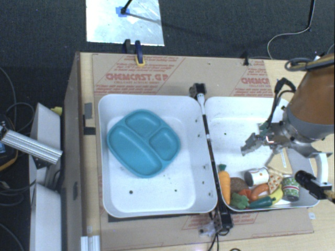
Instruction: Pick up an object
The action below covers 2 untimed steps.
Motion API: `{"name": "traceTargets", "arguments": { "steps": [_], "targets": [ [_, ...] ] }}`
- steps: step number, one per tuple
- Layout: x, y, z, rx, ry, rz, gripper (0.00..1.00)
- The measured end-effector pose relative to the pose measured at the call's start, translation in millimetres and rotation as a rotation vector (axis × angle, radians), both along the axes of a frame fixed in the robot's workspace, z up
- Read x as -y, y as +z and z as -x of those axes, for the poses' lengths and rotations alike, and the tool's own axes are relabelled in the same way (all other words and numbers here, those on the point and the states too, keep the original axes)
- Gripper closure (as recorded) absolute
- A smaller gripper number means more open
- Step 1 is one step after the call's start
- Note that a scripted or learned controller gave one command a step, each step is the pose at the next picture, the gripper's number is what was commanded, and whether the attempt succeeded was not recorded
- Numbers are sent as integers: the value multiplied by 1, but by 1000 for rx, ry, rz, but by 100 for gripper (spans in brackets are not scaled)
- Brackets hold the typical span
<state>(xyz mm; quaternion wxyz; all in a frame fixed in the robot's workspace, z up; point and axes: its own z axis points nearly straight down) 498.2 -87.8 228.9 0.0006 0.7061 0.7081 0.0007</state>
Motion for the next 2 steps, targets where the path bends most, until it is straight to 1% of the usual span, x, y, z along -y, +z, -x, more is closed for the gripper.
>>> {"name": "traceTargets", "arguments": {
  "steps": [1, 2],
  "targets": [
    [51, -93, -76, -3, -2, 0, 0],
    [86, -51, -116, 3, -2, 2, 0]
  ]
}}
